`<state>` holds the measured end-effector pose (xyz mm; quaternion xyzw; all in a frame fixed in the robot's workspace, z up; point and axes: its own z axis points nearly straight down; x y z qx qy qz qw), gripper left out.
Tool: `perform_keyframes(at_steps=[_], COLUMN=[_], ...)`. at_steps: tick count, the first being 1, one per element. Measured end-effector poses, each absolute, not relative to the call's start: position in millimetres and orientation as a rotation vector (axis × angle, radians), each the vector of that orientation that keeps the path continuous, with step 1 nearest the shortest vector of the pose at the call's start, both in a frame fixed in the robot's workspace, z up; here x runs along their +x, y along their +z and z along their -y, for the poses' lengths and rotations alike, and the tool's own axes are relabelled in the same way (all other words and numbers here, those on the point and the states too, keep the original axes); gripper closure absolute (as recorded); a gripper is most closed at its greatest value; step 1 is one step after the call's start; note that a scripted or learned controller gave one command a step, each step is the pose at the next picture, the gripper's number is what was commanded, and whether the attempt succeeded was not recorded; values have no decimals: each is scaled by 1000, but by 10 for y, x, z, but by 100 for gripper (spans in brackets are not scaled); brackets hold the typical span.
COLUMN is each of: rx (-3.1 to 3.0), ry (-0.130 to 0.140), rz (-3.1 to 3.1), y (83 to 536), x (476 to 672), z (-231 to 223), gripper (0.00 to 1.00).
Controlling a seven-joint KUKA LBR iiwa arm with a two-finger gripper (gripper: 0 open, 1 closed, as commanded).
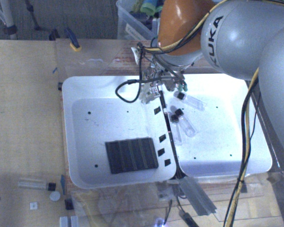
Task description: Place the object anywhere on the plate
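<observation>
A dark ribbed rectangular plate (131,155) lies flat in the left bin (85,126), toward its front right. My gripper (187,117) hangs below the orange band over the right bin (227,126), close to the divider between the bins and up and to the right of the plate. Its two clear fingers (188,129) are spread apart, open, and I see nothing between them. Small black parts (178,113) sit at the base of the fingers.
A black cable (125,91) loops from the wrist over the left bin's back part. Black tabs (162,138) line the divider. A tub of coloured items (146,8) stands behind the bins. Small loose parts (52,190) lie on the bench at the front left.
</observation>
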<state>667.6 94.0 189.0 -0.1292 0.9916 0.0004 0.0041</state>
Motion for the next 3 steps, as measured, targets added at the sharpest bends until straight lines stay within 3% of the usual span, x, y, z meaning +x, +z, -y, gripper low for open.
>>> perform_keyframes(at_steps=[1, 2, 3], rx=[-298, -969, -884], ry=[3, 3, 3], rz=[-3120, -2978, -3008], y=[871, 1359, 914], x=[6678, 6675, 5970], z=[-1573, -2223, -2250], gripper=[100, 100, 100])
